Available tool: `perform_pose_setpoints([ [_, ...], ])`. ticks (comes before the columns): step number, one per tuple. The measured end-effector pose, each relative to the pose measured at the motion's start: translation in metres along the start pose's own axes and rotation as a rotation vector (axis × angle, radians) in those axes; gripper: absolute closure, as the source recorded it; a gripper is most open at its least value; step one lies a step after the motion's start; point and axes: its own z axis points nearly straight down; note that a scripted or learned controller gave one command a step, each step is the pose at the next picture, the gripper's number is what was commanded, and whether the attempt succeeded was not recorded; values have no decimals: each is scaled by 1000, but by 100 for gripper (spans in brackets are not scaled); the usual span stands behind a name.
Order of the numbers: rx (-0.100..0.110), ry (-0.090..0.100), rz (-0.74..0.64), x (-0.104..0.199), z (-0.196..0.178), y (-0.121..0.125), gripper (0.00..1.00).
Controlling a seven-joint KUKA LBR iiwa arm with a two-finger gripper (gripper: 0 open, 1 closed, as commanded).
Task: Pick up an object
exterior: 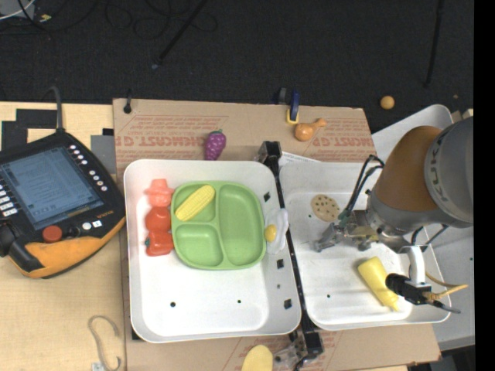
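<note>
Here, round tan cookie [324, 205] w/ dark specks, lying flat.

The only lettering I can make out is on the brown cardboard sheet [174, 130] lying under the two bins: red block print running along its far edge, upside down from my camera and repeated toward the right end of the sheet. It is too coarse for me to read with any certainty, so I won't spell it out. The handheld control pendant [54, 199] at the left has a lit bluish screen with rows of what looks like text and a column of round buttons beside it, but none of that is legible to me.
</note>
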Motion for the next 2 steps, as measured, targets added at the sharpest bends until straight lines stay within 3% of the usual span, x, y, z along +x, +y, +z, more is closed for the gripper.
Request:
perform_pose_setpoints([
  [1,-1,1,6,-2,-12,0,100],
  [2,-5,-2,9,-8,-58,-8,100],
])
